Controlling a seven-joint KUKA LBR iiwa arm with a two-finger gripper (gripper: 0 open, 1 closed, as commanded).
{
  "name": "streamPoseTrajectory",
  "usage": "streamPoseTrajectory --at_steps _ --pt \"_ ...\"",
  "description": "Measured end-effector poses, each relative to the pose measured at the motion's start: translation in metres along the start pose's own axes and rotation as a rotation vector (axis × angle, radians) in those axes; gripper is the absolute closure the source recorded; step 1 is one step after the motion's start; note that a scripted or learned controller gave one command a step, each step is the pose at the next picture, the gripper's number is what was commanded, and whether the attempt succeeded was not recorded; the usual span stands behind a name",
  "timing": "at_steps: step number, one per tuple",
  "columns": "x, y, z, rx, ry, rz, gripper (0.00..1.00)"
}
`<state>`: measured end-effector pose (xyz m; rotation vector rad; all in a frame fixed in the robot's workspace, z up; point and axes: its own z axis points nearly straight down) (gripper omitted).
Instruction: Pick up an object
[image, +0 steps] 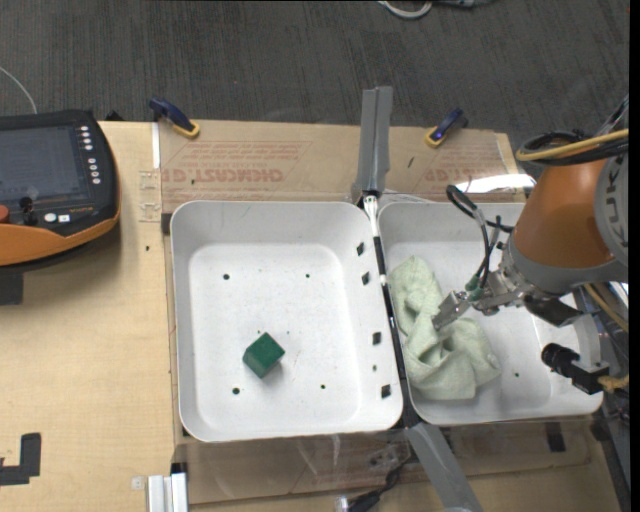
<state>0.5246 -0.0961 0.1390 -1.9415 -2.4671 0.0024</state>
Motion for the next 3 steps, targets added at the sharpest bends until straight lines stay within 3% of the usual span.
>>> streamPoseTrajectory --at_steps 1,2,3 --pt "-0.006 0.018 0.046 -0.004 0.000 0.064 0.00" --pt "-0.007 0.018 0.037 -0.004 0.000 0.068 1.00" --pt "0.059 0.064 -0.052 -0.001 -0.002 0.031 1.00"
